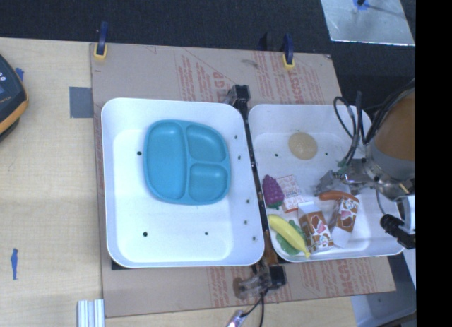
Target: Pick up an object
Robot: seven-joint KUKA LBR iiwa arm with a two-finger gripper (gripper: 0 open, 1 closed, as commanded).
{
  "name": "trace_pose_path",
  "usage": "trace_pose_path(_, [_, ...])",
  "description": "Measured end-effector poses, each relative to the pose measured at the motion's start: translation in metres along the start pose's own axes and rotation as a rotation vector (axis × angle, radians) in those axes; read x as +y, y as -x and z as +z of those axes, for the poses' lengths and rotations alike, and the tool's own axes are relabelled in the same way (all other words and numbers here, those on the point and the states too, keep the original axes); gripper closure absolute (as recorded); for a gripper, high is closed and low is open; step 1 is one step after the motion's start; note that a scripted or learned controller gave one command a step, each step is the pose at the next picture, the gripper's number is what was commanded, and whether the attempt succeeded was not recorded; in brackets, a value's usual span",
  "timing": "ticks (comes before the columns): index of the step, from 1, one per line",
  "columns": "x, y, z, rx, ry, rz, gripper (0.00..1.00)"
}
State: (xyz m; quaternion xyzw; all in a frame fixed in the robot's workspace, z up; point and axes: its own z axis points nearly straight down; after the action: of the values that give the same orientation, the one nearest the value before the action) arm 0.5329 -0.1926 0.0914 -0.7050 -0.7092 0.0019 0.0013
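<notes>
Camera view puts your gripper (337,177) low in the right bin (275,117), toward its 3 o'clock wall; you cannot tell its state; just at its 6 o'clock a sausage (337,195) lies among snack packets (316,228)

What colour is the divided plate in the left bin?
Light blue; the divided plate shows plainly in the camera view.

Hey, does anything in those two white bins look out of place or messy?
Nothing looks damaged or spilled. The blue divided plate lies flat in the left bin; the yellow banana, purple grapes and packets huddle loosely in the right bin's front.
</notes>
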Motion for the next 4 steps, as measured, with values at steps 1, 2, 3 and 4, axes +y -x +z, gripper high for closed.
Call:
trace_pose_path(1, [0.000,0.001,-0.010,-0.002,-0.001,-0.004,1.00])
trace_pose_path(2, [0.021,-0.012,-0.092,0.001,0.003,0.002,1.00])
trace_pose_path(3, [0.057,-0.085,-0.078,0.000,0.002,-0.001,1.00])
trace_pose_path(4, [0.056,-0.056,-0.034,-0.001,0.000,0.001,1.00])
